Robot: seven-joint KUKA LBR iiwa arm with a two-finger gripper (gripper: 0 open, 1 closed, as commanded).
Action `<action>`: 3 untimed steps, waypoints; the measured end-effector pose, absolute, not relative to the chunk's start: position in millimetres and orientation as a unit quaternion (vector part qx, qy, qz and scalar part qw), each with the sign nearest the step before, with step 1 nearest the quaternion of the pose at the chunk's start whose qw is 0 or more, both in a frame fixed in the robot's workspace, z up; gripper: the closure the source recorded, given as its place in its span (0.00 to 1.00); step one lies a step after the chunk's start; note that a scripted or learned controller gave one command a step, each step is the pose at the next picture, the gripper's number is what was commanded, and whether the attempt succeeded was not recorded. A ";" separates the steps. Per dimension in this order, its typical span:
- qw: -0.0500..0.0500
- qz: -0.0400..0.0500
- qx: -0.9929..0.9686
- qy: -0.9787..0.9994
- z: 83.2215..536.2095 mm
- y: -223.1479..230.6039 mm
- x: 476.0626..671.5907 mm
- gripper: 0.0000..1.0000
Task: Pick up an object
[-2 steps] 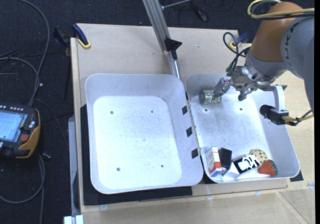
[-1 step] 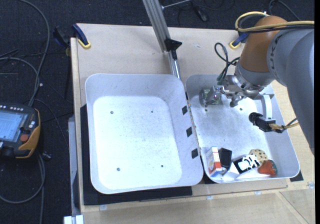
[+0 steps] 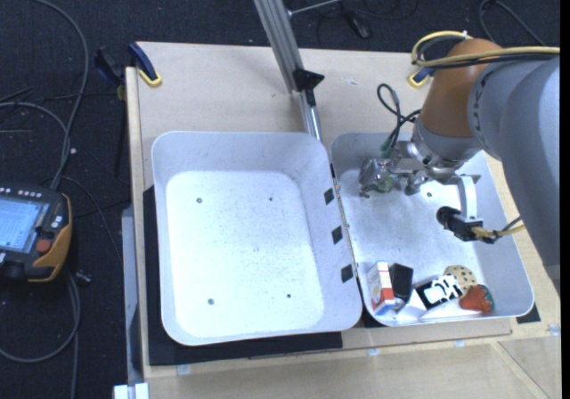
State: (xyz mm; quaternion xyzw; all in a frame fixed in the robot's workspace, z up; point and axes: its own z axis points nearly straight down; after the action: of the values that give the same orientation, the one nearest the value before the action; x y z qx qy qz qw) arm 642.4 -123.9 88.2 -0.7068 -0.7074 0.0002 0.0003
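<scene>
My gripper (image 3: pixel 419 191) hangs over the upper middle of the right bin (image 3: pixel 499 210), below the orange wrist band. Nothing shows in its grasp. Several small objects lie bunched along the right bin's near edge, well below the gripper: a red and white box (image 3: pixel 383 286), a black block (image 3: pixel 402 281), a black and white item (image 3: pixel 438 292), a round speckled disc (image 3: pixel 460 276) and a red lump (image 3: pixel 478 299).
The left bin (image 3: pixel 178 210) lies beside the right one, sharing a raised divider (image 3: pixel 338 219). A slanted metal pole (image 3: pixel 276 23) rises from the bench behind the bins. A teach pendant (image 3: pixel 31 232) rests on the floor at far left.
</scene>
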 end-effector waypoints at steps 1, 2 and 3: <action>-0.001 0.000 -0.707 -0.707 100.0 -124.3 643.2 1.00; -0.002 -0.001 -0.707 -0.707 144.3 -120.4 649.0 1.00; -0.002 -0.001 -0.707 -0.707 192.5 -118.4 658.9 1.00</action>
State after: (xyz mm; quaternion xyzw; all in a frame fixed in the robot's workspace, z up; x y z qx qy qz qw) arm 658.9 -118.4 192.5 -0.7069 -0.7073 -0.0014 -0.0018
